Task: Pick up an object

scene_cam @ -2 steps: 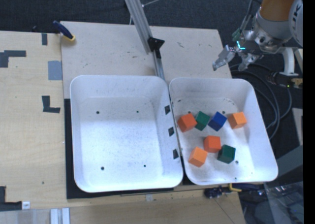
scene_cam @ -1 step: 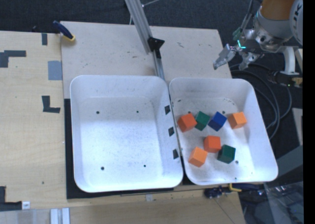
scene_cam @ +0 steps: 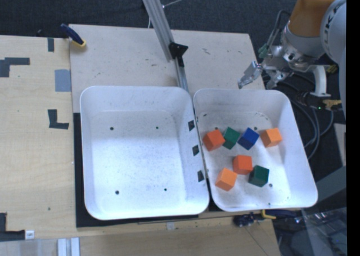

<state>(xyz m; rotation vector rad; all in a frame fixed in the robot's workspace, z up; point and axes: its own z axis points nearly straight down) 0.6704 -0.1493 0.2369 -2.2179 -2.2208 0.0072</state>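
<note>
Seven small cubes lie in the right bin (scene_cam: pixel 292 137): a red-orange one (scene_cam: pixel 213 139) touching a green one (scene_cam: pixel 230 137), then blue (scene_cam: pixel 248 138) and orange (scene_cam: pixel 271 137); below them orange (scene_cam: pixel 242 164), orange (scene_cam: pixel 226 179) and green (scene_cam: pixel 259 175). The left bin (scene_cam: pixel 90 137) adjoins it on a pale bench (scene_cam: pixel 112 52). The gripper (scene_cam: pixel 257 77) hangs above the right bin's far rim, fingers spread, holding nothing.

The grey arm (scene_cam: pixel 329 7) enters at the far right, its orange band uppermost; the wrist bends down and leftward; the gripper (scene_cam: pixel 256 75) hangs at its end (fingers parted, nothing between them), pointing toward the left.
</note>
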